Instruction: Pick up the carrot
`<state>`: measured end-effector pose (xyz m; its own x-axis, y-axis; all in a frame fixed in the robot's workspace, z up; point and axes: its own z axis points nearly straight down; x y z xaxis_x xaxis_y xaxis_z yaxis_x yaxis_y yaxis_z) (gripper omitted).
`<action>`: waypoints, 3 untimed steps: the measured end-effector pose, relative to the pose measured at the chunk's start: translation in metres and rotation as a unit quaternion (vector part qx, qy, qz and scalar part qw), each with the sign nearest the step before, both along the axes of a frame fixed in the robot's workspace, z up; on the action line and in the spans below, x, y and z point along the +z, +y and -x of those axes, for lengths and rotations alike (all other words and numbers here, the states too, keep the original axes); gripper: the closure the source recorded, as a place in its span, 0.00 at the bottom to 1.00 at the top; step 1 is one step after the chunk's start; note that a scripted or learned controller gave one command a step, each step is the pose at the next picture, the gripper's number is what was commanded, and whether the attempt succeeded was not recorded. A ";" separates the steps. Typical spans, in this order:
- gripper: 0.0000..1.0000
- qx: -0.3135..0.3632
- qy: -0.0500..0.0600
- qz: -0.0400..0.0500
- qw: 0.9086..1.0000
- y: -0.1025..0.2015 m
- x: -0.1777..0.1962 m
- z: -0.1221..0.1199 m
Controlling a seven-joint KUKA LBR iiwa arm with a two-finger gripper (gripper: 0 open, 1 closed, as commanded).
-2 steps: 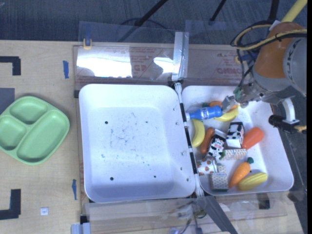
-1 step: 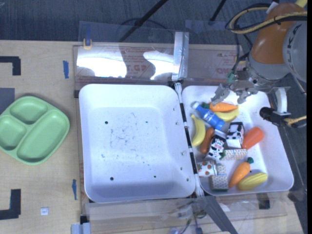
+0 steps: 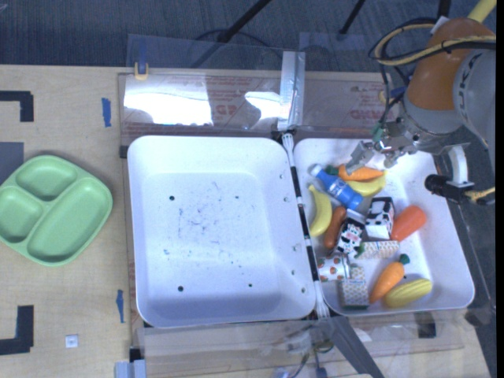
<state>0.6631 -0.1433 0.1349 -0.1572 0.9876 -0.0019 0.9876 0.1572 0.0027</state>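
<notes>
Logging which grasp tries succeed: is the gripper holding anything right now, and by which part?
It cannot be told. The gripper sits low over the carrot at the far end of the right bin, but the view does not show a thing between its fingers.

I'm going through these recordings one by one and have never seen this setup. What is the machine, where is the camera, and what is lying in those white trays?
One fixed camera looks down at a slant on a bench. The machine is a grey robot arm with an orange band, reaching in from the right. Its gripper hangs over the right bin, just above a pile of toy food: a carrot near the front, a banana, a blue bottle and small boxes. The left bin sits beside it. A green divided plate rests on the bench further left. Nothing can be seen held.
</notes>
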 end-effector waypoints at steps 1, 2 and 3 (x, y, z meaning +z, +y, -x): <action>0.00 0.089 0.003 -0.002 0.996 -0.016 -0.049 -0.004; 1.00 0.091 0.007 -0.002 0.996 -0.015 -0.043 -0.002; 1.00 0.157 0.008 -0.010 0.987 -0.070 -0.049 -0.004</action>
